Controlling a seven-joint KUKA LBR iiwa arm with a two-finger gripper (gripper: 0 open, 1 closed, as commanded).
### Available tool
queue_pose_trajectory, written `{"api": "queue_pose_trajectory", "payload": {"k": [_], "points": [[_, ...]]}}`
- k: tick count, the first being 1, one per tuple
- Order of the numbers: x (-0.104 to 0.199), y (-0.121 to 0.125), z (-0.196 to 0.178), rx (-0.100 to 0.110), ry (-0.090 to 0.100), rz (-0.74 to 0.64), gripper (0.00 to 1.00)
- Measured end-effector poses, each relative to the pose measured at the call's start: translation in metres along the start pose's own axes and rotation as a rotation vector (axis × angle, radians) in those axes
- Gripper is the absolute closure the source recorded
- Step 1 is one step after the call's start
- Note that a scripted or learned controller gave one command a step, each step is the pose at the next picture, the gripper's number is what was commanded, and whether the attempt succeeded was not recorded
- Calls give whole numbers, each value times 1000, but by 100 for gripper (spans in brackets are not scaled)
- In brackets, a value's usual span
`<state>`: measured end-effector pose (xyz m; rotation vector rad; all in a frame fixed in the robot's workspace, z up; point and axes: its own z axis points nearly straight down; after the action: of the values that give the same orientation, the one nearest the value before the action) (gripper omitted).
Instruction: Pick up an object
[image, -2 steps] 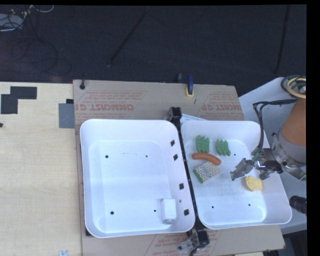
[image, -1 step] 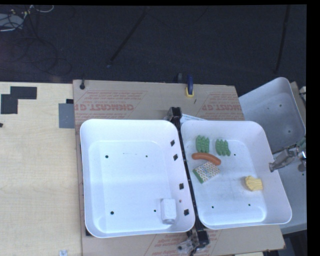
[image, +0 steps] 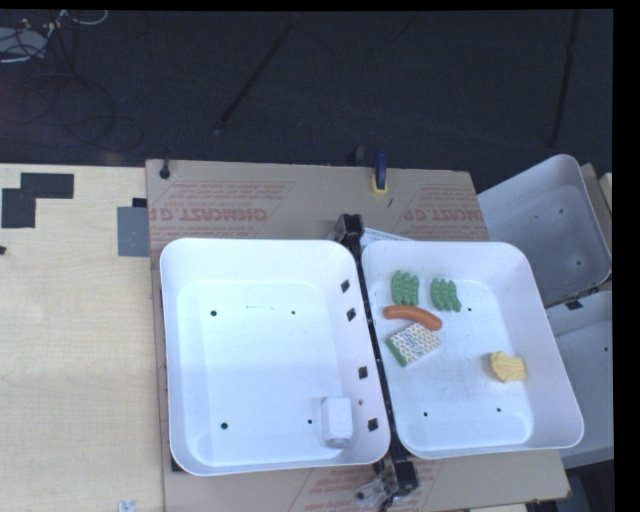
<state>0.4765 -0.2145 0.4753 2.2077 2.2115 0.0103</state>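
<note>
orange sausage (image: 413, 316) smooth and curved, 2 knobbly green pieces (image: 405, 288) above, ridged yellow piece (image: 508, 367), end effector state untellable

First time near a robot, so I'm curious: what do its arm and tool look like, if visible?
Its colours, shape and markings cannot be told from this picture. Plain here are the left bin, holding a white block, and the right bin.

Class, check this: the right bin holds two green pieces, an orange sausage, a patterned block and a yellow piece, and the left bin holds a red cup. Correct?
Not quite. The camera view shows the left bin holding a white object, not a red cup. The rest stands.
</note>
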Motion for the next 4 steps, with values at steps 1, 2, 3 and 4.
{"api": "queue_pose_trajectory", "payload": {"k": [1, 2, 3, 4], "points": [[39, 9, 219, 34, 15, 0, 0], [35, 10, 200, 21, 9, 3, 100], [131, -4, 207, 22, 12, -7, 100], [220, 66, 199, 16, 10, -9, 100]]}}
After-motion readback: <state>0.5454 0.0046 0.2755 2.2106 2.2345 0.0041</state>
